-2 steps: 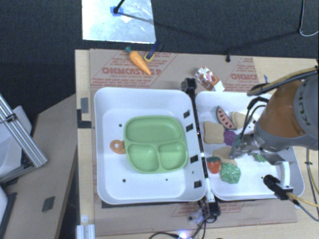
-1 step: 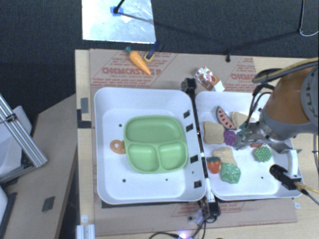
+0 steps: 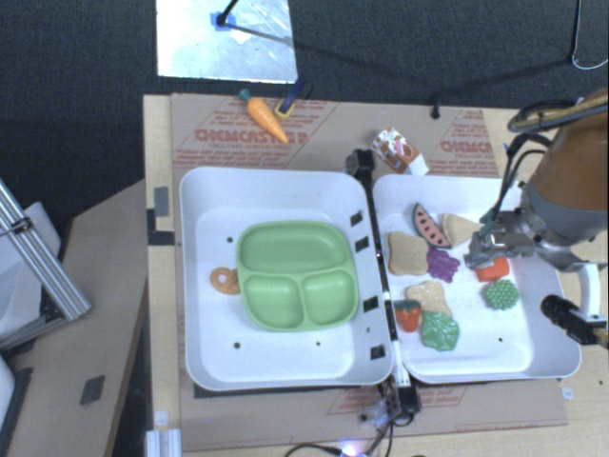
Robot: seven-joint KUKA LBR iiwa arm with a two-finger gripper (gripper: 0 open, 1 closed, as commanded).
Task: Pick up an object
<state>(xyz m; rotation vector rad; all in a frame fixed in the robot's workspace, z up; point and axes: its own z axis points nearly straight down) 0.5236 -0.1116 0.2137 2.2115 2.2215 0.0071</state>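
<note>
The gripper (image 3: 487, 248) hangs low in the right bin (image 3: 547, 355), directly above an orange piece (image 3: 493, 271) that lies at the gripper's 6 o'clock; whether the jaws are open or closed cannot be told, and nothing is seen held. The orange piece looks the likeliest target. Neighbours crowd it: a green berry (image 3: 500, 294) just beyond it at 6 o'clock, a purple piece (image 3: 442, 264) at the gripper's 8 o'clock. A good grasp would probably descend straight, straddle the orange piece alone, and close before lifting, keeping clear of the berry.

Surface: two shallow white bins on printed cardboard (image 3: 257, 131). The left bin (image 3: 205, 198) holds a green tray (image 3: 295, 274) and a pretzel (image 3: 225, 280). A carrot (image 3: 266, 119) lies on the cardboard at the left bin's 12 o'clock. Dark carpet (image 3: 76, 84) surrounds the bench.
</note>
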